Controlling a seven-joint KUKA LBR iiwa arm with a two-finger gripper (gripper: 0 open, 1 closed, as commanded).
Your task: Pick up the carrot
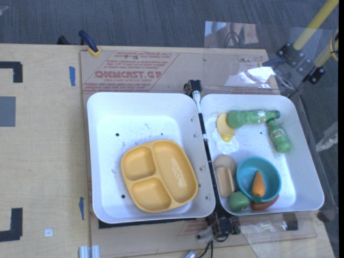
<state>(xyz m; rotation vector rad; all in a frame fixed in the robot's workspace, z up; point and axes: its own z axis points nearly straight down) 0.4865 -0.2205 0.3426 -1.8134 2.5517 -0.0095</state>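
Carrot in bowl, right bin.
Carrot point(258, 183) is lying in the blue bowl point(244, 177), long axis near vertical in view, narrow tip pointing up.

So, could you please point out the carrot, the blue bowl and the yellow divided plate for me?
carrot point(258, 183), camera view, middle of its orange body.
blue bowl point(244, 172), camera view, bare inner wall on its left.
yellow divided plate point(141, 163), camera view, floor of its upper-left compartment.

A small pale grey piece point(329, 140) at the right edge
It pokes in a little way. I cannot tell if it belongs to the arm.
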